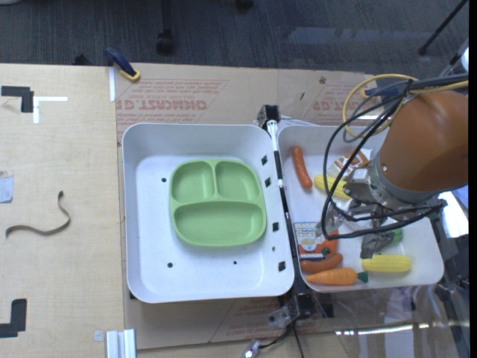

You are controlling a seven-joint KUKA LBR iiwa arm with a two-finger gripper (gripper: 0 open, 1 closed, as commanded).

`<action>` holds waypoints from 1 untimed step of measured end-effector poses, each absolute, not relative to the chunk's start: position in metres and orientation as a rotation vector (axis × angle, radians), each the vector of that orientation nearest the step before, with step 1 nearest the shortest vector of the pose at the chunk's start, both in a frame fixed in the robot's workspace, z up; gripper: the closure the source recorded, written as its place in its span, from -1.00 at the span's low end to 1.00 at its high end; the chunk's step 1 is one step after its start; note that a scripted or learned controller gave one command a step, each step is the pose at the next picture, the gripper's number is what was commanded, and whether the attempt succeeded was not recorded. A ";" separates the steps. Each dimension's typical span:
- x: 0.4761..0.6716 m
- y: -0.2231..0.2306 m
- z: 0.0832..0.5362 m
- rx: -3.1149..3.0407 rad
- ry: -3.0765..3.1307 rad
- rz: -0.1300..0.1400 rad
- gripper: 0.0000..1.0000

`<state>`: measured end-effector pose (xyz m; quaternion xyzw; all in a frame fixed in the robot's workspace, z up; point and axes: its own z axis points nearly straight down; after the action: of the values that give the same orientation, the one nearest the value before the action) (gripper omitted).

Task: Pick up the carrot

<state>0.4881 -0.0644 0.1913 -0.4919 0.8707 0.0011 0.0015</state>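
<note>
The carrot [332, 277] is orange with a small green stub at its right end. It lies flat along the front wall of the right bin [426, 278]. My gripper [370, 239] hangs over the middle of that bin, under the arm's orange band and amid black cables. It is up and to the right of the carrot, apart from it. The arm hides much of the bin's middle and right.
Right bin: a red sausage-like piece [301, 168] at the back left, a yellow corn cob [385, 262] beside the carrot, another yellow piece [330, 186], a reddish piece [321, 259], a small card [305, 234]. The left bin [134, 222] holds a green divided plate [218, 202].
</note>
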 end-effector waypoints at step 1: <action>0.488 -0.064 0.191 -1.544 2.733 0.003 -1.00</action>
<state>0.4881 -0.0645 0.1913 -0.4918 0.8707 0.0011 0.0015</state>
